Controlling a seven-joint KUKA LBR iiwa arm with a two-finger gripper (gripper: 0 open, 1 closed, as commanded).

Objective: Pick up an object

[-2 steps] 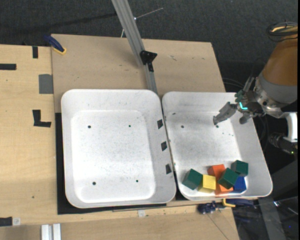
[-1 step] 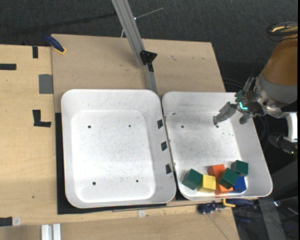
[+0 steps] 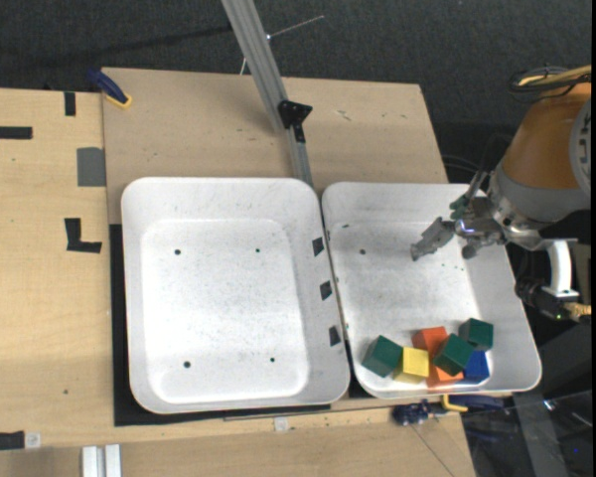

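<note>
My claw (image 3: pixel 445 237) hangs over the upper part of the right bin (image 3: pixel 377 266), whether clenched or released I cannot tell, with the huddle of coloured blocks (image 3: pixel 432 354) well below it toward the bin's near edge, and the left bin (image 3: pixel 219 291) off to its left.

Both bins are white with fine dark speckling: the left bin (image 3: pixel 149 266) also carries four black dots, the right bin (image 3: pixel 397 276) a few. In the right bin's near corner lie green blocks (image 3: pixel 383 355), a yellow block (image 3: pixel 414 363), an orange block (image 3: pixel 430 339) and a blue block (image 3: pixel 478 368). The desk (image 3: pixel 179 117) is tan with black marks. The arm (image 3: pixel 541 152) is orange and grey.
</note>
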